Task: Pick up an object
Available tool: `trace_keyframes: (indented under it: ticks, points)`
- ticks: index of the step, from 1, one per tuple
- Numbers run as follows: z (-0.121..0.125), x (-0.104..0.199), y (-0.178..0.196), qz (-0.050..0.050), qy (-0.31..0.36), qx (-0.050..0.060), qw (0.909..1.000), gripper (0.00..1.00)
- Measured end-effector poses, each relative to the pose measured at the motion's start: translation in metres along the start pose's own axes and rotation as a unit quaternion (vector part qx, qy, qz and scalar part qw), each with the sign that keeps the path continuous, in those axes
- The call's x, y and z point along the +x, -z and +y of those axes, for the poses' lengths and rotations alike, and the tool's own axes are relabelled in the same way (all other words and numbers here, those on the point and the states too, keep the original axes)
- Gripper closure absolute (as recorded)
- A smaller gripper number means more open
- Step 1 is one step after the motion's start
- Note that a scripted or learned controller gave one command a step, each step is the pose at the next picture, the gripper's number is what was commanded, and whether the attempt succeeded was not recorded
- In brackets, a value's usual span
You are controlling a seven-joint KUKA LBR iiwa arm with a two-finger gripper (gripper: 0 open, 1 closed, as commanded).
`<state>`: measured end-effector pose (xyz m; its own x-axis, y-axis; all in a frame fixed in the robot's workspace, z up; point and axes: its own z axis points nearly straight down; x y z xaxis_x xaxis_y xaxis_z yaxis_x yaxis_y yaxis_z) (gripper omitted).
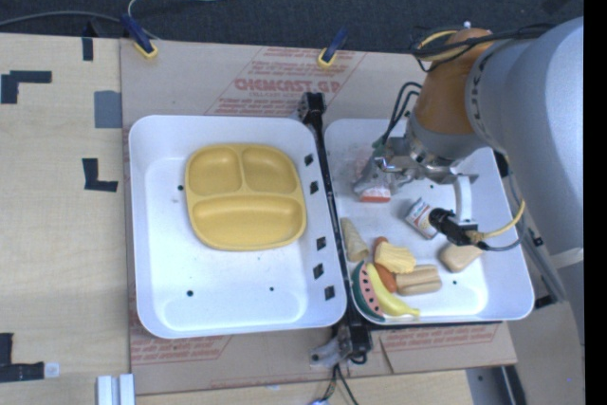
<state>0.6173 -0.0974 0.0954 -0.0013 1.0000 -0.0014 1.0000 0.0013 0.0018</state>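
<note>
The counter is pale wood with black tape marks at its left. A brown cardboard sheet lies over it, held at the far edge by two yellow clips.

1. Left bin: it contains one yellow divided plate, lying flat toward the far side. Nothing else of note lies in it.
2. Right bin: it contains the loose objects.
   - Along the near-left wall: a tan stick, a watermelon slice, a banana and a yellow piece, all crowded together.
   - Further right: a small white canister and a tan wedge, each apart from the cluster.
3. End effector: it hangs low in the far-left part of the right bin. It is just above, or touching, a small white-and-red object; which of the two cannot be told.
4. Arm: it enters from the right and covers the far-right corner of that bin.

Status: whether the end effector is apart, together or clamped on anything cannot be told from this angle. The white-and-red object appears to rest on the bin floor. Judged from this, the approach is complete. Grasp and lift remain to be confirmed.
</note>
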Motion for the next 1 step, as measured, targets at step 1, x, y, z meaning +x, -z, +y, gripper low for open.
trace_keyframes:
  ticks: [1]
  points:
    - [-0.059, 0.065, 0.1718, 0.001, 0.0, 0.001, 1.0, 1.0]
